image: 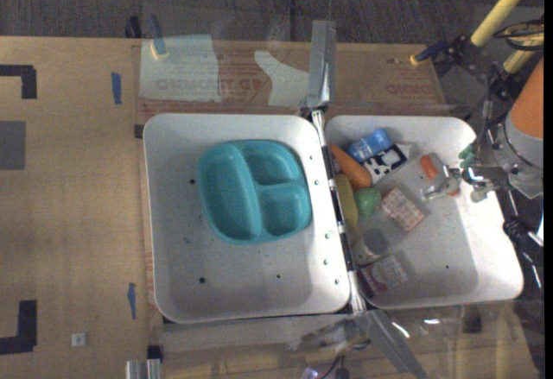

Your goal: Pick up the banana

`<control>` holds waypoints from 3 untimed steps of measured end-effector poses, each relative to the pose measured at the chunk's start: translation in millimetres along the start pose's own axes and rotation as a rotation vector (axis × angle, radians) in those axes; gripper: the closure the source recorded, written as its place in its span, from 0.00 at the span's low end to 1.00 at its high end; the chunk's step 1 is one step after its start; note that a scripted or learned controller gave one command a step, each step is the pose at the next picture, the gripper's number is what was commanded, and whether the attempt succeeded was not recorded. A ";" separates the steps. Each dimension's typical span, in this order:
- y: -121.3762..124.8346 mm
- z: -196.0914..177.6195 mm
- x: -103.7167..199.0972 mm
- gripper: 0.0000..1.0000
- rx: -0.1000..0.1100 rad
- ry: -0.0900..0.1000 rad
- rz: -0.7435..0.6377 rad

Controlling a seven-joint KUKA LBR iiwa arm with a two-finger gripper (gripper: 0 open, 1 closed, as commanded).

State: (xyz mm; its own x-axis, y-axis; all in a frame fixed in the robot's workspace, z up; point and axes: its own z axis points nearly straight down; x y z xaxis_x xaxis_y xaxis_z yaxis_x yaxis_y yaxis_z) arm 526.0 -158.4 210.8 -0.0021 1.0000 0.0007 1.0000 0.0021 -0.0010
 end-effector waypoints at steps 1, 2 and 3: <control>-7.9 106.6 50.0 0.00 0.002 0.000 0.198; 58.8 37.9 -50.8 0.00 -0.003 -0.002 0.183; 12.5 107.3 -19.6 0.00 -0.003 0.000 0.314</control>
